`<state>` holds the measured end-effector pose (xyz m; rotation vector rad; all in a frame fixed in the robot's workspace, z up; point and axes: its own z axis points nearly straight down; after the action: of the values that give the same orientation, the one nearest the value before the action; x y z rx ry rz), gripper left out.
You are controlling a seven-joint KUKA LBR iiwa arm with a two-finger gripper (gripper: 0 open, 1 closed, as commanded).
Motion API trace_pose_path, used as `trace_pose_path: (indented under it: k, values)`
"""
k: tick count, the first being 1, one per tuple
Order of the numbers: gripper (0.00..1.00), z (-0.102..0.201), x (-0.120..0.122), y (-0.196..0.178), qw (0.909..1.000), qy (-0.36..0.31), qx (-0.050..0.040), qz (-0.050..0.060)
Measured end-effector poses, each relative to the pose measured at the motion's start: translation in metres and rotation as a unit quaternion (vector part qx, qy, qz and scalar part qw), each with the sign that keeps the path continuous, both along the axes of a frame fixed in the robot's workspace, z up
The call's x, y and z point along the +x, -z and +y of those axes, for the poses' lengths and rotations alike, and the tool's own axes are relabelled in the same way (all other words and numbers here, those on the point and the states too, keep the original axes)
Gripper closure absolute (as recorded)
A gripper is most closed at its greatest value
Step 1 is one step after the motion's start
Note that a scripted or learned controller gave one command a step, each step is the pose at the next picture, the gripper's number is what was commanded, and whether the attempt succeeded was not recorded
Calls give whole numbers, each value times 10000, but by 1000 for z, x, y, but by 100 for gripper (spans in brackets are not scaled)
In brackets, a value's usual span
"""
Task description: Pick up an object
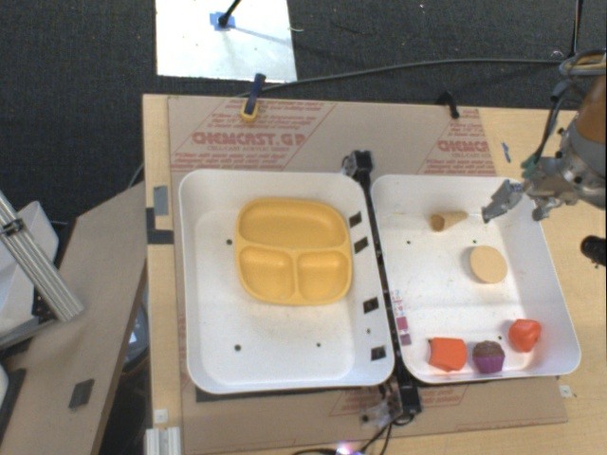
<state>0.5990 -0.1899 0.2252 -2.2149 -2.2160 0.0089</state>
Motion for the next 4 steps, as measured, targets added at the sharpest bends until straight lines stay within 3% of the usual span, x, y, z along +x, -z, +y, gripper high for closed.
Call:
trace_pose_path:
  k: [1,4]
  values:
    - [0,1,3,-7,10000,-15,-12,-58]
    - [0,0,17,142,10000,-24,-12,-52]
